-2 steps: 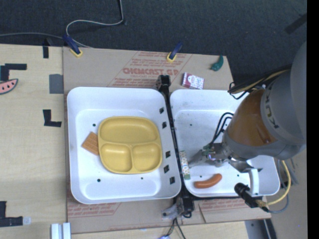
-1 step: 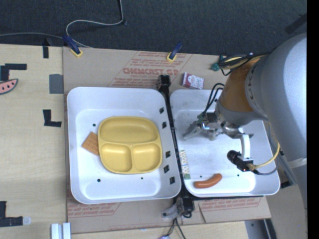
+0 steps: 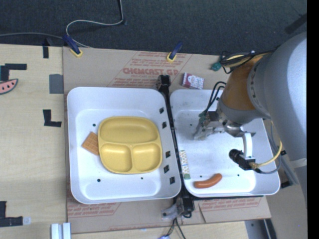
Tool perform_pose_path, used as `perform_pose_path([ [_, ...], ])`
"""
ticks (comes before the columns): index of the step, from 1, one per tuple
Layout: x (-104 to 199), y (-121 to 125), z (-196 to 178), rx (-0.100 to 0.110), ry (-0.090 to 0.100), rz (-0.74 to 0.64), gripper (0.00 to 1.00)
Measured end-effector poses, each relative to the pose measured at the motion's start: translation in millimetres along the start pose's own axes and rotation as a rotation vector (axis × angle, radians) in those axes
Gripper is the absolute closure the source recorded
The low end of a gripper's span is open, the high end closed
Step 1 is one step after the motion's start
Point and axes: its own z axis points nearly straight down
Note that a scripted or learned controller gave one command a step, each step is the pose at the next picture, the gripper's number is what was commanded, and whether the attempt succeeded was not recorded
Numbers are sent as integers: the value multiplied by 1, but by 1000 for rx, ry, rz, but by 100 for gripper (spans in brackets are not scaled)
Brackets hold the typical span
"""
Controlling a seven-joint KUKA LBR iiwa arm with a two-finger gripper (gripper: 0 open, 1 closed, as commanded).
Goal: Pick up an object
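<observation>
Camera view, gripper (image 3: 203,131) low over right bin (image 3: 219,185), hot dog (image 3: 207,181) well apart

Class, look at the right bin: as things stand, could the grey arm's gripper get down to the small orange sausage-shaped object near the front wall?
Probably yes. The small orange sausage-shaped object lies uncovered on the right white bin floor, nothing on top, the gripper in the same bin. The near wall is close, though.

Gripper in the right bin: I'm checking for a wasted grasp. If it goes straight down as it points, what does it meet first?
Probably bare bin floor: the gripper points down there, with the sausage well off its line. Depth is unclear.
</observation>
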Motion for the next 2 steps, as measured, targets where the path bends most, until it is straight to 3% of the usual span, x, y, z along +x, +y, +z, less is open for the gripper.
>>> perform_pose_path([
  [1,0,0,0,0,-1,0,0],
  [2,0,0,-9,2,0,0,100],
])
